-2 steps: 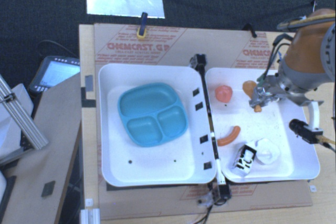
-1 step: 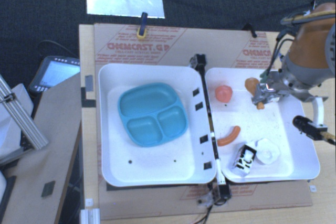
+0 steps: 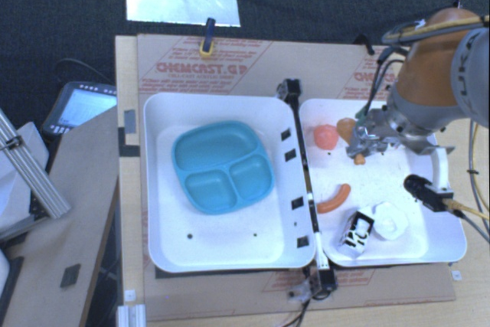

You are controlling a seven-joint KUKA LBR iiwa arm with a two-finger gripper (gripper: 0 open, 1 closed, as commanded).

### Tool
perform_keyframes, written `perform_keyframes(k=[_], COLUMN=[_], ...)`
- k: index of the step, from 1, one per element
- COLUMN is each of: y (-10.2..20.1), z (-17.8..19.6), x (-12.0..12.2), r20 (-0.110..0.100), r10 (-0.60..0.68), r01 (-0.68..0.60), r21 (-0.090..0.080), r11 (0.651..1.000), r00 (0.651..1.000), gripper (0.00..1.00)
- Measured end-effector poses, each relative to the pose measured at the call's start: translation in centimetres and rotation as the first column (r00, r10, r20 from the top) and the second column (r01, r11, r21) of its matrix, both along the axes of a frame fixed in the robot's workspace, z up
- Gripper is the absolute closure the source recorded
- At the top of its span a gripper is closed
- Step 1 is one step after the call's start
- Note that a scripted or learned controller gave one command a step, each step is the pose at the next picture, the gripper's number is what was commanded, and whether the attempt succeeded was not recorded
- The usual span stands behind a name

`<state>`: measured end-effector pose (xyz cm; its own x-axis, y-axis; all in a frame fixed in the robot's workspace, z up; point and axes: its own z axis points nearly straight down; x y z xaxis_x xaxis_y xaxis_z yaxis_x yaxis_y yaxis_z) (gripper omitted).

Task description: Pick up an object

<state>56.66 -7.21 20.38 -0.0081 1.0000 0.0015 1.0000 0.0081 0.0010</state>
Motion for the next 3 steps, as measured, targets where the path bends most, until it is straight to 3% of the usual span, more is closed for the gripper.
perform_keyframes(k=[3], y=[15.9], z=[2.4], x=[-5.7], r20=[-0.001], r10=[0.001], r01=[-0.001], r21=[0.0], r11=[1.0], r00=[1.0], gripper=[1.0])
